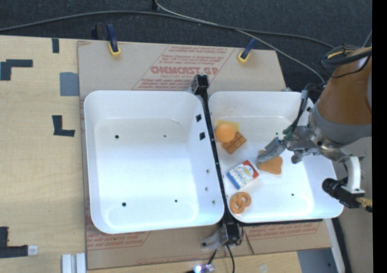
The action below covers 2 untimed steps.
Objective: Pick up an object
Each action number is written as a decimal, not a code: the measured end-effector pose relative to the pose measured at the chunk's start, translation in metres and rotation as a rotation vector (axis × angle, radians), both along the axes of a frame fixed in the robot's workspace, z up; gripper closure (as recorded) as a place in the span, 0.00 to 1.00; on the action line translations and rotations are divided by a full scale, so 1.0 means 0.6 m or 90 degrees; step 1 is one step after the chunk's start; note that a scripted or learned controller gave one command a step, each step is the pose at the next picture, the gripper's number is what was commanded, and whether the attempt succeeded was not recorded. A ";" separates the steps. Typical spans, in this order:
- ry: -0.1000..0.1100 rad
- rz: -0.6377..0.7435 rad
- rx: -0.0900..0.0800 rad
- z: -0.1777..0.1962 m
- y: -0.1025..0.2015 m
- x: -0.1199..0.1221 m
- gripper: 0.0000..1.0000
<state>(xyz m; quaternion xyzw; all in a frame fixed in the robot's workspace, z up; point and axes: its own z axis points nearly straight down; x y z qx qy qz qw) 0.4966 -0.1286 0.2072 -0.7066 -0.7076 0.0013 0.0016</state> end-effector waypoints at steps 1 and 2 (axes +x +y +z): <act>0.001 0.001 -0.001 -0.216 -0.035 0.146 0.00; 0.011 0.006 -0.006 -0.206 0.037 0.285 0.00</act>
